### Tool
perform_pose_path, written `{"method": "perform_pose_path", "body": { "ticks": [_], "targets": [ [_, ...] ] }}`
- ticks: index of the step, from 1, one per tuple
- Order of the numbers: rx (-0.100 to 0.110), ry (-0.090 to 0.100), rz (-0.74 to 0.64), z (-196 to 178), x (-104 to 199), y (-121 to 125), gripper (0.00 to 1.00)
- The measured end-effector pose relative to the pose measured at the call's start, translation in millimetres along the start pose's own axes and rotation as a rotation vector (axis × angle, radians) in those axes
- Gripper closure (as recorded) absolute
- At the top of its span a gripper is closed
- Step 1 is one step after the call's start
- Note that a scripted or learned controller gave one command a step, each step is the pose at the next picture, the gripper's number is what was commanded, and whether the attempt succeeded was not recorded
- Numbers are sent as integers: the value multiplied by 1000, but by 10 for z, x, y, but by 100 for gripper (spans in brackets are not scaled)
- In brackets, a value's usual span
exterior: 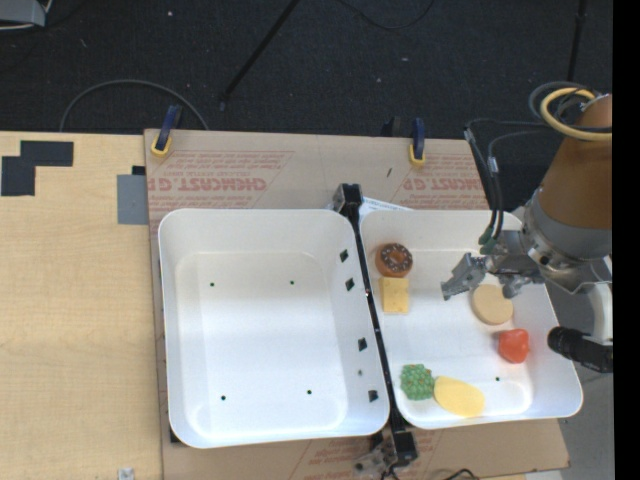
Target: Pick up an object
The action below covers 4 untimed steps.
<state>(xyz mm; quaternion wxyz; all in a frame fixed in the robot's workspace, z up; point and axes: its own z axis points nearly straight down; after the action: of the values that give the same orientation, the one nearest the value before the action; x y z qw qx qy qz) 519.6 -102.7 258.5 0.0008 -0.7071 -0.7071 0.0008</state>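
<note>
The right bin (540, 408) holds several small items. A chocolate doughnut (394, 259) lies near its left wall, with a yellow block (396, 296) just below it. A tan round disc (492, 309) sits at the middle right and a red piece (514, 345) lies below it. Along the front edge are a green broccoli-like piece (417, 380) and a yellow oval (459, 397). My gripper (489, 280) hangs open just above the tan disc's upper edge, its grey fingers (459, 280) spread to either side. Nothing is between them.
The left bin (180, 268) lies beside the right one, split from it by a black divider rail (362, 298). Both rest on a cardboard sheet (260, 173) clamped at the back. The arm's orange and grey body (580, 188) rises over the right bin's far right side.
</note>
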Motion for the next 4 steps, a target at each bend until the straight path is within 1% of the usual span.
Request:
{"method": "perform_pose_path", "body": {
  "ticks": [1,2,3,4],
  "targets": [
    [9,1,-1,1198,57,503,0],
    [-3,1,-2,1710,37,904,0],
    [-9,0,35,672,270,881,0],
    [1,1,0,1725,-34,932,0]
  ]
}}
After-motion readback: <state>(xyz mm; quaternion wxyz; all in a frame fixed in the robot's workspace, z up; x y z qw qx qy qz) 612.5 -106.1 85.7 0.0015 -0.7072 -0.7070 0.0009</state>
